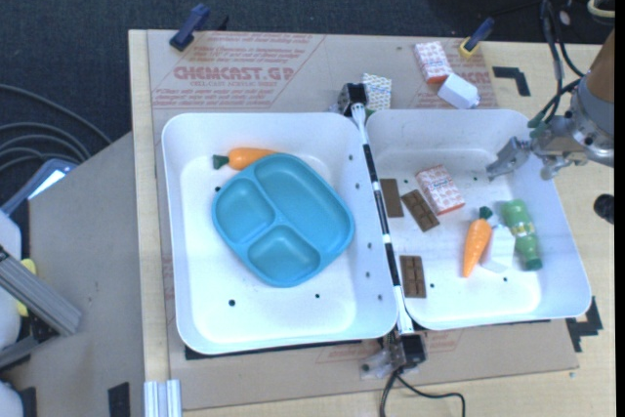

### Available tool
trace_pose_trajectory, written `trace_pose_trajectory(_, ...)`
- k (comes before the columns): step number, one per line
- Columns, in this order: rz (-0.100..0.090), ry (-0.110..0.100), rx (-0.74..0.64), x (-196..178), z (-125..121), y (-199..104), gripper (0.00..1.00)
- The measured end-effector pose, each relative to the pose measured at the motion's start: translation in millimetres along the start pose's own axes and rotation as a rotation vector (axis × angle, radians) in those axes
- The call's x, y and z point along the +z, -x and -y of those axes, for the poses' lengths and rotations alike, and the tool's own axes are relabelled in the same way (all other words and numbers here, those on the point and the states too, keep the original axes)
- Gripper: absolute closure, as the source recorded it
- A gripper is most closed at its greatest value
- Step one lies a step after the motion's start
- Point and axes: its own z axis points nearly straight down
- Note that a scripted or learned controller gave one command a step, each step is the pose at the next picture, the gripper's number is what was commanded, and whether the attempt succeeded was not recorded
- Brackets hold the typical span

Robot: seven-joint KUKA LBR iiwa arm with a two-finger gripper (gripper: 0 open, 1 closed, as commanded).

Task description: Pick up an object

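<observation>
My gripper (527, 161) hangs over the right bin's (459, 127) far right part, open, with nothing between its fingers. One finger (503, 159) points left and down toward the bin floor. Below it lie a green bottle (520, 231) and a small orange carrot (475, 246). Left of it sits a pink-and-white box (439, 188). Three brown bars lie in this bin: one (391, 197) by the divider, one (420, 208) next to the box, one (412, 274) near the front.
The left bin (195, 308) holds a blue divided plate (281, 220) and a second carrot (246, 157) behind it. Beyond the bins, on the brown board, stand a small box (431, 61), a white block (457, 93) and blue clamps (188, 26).
</observation>
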Motion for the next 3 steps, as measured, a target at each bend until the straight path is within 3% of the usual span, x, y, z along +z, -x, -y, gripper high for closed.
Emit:
trace_pose_trajectory(1, -0.002, -0.001, 0.0, 106.4, 54.1, -31.2, 0.0)
trace_pose_trajectory(2, 0.0, 0.001, 0.0, 96.5, 53.8, -30.4, 1.0)
trace_pose_trajectory(3, 0.0, 0.001, -0.001, 24.0, 42.3, -84.9, 1.0)
